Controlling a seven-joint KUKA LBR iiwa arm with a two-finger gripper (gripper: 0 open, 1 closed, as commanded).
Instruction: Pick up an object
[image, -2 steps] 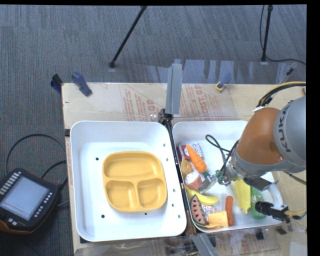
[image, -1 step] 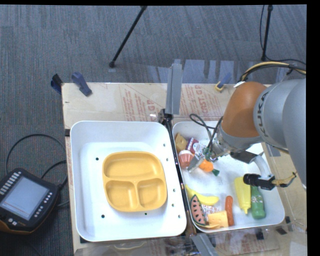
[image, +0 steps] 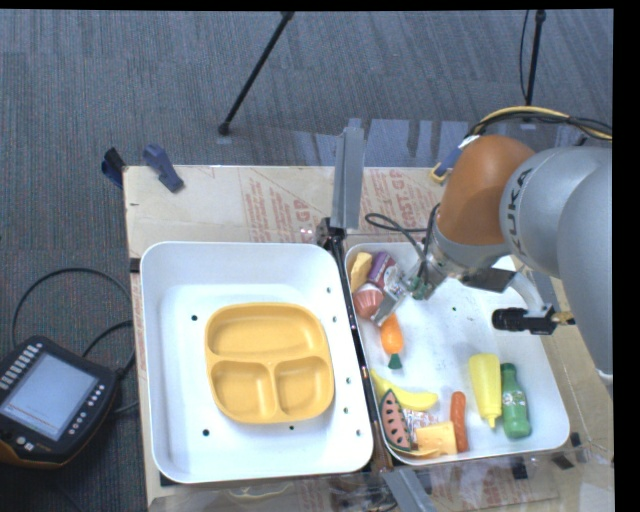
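gripper (image: 398, 290) low at right bin's (image: 540, 395) far-left corner, beside carrot (image: 392, 335) | finger state: cannot tell | yellow tray (image: 268, 362) in left bin (image: 170, 300)

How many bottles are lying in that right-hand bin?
2: a yellow plastic squeeze bottle and a green plastic bottle, side by side near the right white bin's front right corner. The arm may hide others.
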